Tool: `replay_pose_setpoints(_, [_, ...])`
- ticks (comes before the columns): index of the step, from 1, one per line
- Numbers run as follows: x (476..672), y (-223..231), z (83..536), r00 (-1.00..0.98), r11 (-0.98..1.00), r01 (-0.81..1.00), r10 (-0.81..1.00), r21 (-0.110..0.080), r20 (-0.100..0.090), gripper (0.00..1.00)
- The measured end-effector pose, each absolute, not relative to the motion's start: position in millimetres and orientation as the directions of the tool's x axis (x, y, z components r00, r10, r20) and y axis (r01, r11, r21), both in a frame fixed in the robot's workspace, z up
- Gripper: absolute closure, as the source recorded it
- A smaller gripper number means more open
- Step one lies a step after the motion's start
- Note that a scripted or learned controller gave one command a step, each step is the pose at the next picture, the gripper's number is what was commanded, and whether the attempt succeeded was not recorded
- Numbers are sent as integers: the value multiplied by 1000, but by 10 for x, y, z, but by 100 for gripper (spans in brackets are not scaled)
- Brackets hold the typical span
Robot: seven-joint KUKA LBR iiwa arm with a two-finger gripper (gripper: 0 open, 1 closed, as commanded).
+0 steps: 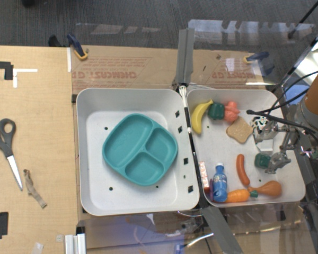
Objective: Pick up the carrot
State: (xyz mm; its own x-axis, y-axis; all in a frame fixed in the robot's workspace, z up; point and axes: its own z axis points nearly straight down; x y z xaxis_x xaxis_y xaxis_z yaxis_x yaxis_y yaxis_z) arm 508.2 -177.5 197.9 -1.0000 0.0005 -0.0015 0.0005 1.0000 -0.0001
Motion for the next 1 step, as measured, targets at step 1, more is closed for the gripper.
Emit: replay_pose_setpoints(1, [4868,-1348,998,-971,971,237,237,1,-30,0])
